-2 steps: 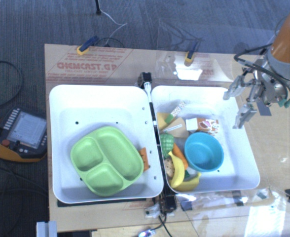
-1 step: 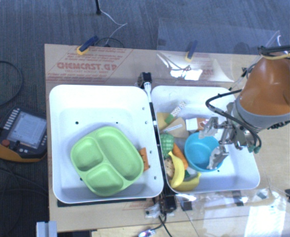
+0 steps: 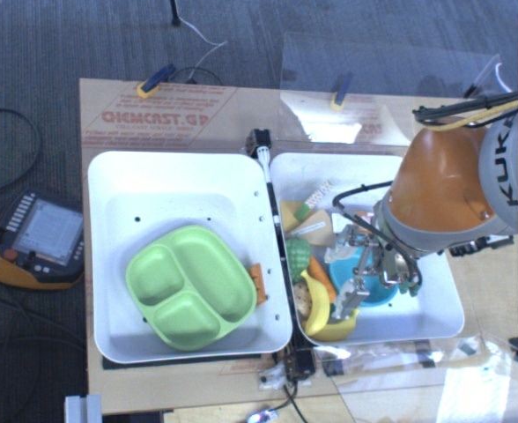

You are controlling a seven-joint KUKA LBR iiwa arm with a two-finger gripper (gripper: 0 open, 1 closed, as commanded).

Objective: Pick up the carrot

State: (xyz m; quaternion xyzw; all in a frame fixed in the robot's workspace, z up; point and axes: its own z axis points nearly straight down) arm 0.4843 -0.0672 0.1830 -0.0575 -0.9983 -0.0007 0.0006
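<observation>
Carrot (image 3: 320, 277): slim orange taper, smooth matte plastic look, lying in the right bin (image 3: 435, 320) among the toy food, just left of the pincer (image 3: 354, 291) and near its fingertips. Partly overlapped by neighbours; its tip end is hard to make out.

Pincer: low over the right bin, metal fingers pointing down-left toward the pile. Whether it is spread or pressed together cannot be told; nothing is seen pinched in it.

Step in hand, by judgement: approach, the grasp not yet made. The next move would call for a small shift left and a descent onto the carrot alone, with the fingers set across its narrow width, since the pile crowds it.

Banana (image 3: 322, 322): yellow, curved, glossy, just below-left of the pincer, touching the carrot's lower side.

Blue dish (image 3: 375, 294): round, smooth, directly under the pincer.

Green item (image 3: 298, 256): bumpy, rounded, further left.

Left bin (image 3: 118, 183): shallow white plastic, well left of the pincer.

Tray (image 3: 191, 285): light green, three compartments, rounded corners, in the left bin.

Arm (image 3: 444, 188): grey with an orange band, above-right.
</observation>
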